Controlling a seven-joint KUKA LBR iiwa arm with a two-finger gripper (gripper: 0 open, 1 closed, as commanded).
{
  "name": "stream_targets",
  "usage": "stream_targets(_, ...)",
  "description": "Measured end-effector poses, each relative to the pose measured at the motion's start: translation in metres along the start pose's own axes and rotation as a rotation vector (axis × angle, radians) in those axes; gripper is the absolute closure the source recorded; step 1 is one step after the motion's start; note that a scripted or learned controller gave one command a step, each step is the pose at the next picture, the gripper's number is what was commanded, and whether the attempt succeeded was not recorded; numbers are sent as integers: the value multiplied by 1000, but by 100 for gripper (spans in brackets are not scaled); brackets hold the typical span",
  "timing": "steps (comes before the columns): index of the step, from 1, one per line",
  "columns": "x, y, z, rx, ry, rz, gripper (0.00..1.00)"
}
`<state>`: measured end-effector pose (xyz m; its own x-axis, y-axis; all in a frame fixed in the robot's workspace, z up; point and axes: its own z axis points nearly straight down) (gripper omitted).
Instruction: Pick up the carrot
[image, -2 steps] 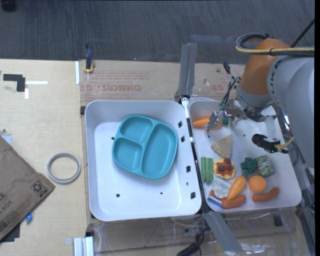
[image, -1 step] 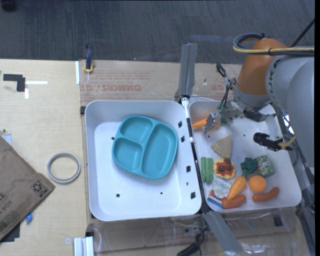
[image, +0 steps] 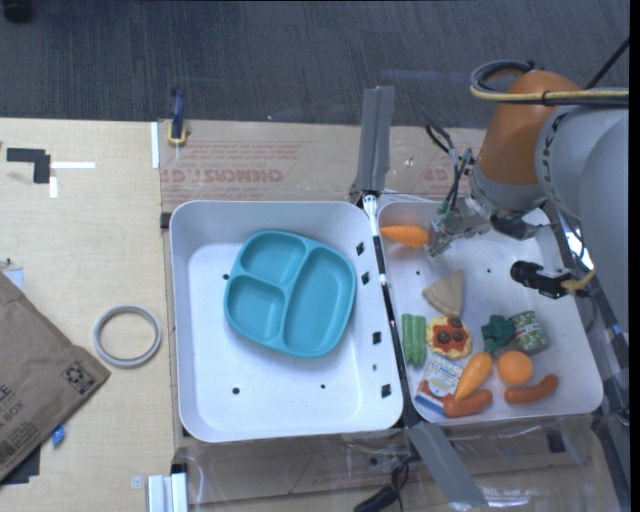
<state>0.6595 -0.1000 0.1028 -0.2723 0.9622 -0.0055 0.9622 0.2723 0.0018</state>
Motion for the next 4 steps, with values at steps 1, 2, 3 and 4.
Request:
stream_targets(1,-3,-2,10,3,3,508,100)
stream_targets(2,-5,-6,13,17,3,511,0)
stream_targets(3,57,-124,-89,5,5,359,0)
stream_targets(4,36,-180,-11,6,6,437,0)
